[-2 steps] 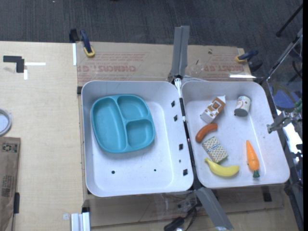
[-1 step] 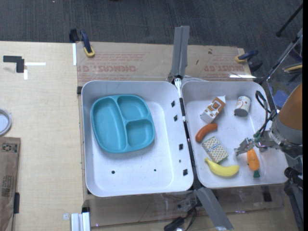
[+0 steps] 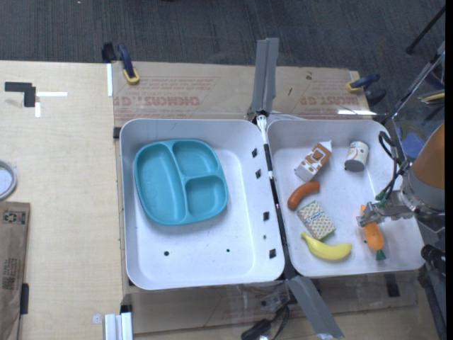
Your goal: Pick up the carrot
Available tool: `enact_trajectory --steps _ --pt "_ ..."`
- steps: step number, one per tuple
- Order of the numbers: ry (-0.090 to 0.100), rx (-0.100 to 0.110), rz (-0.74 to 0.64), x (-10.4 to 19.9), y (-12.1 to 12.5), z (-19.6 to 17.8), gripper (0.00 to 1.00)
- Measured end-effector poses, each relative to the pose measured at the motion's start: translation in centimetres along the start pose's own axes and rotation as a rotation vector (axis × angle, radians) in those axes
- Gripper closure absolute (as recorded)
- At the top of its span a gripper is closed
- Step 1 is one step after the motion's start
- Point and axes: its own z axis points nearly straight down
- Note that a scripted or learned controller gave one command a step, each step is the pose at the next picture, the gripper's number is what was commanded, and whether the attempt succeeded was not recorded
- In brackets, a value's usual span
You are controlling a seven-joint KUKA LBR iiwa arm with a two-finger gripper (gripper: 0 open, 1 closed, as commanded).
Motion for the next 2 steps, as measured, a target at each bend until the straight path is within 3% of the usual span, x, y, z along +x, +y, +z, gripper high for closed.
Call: enact_trajectory --steps 1,2 --pt "-0.001 0.000 0.072 3.0 0.9 -12.5 1.00" --pt "0.000 0.003 0.157 7.4 3.1 -2.3 1.00"
